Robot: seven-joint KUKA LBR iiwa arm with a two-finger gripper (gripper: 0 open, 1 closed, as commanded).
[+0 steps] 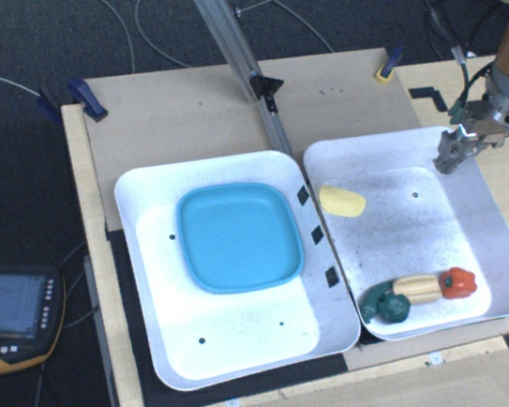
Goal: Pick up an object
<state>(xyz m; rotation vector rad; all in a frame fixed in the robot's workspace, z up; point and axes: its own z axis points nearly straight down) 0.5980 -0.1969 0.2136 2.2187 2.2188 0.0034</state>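
Note:
The right bin holds a pale yellow lump near its upper left corner. Along its front wall lie a dark green object, a tan stick-shaped object and a red tomato-like object, side by side. My gripper hangs over the bin's upper right corner, well apart from all of them, with nothing visible in it.
The left bin carries a blue square plate. A metal post rises from the back between the bins. Blue and yellow clamps sit at the bench's back corners. A handheld controller lies off the bench to the left.

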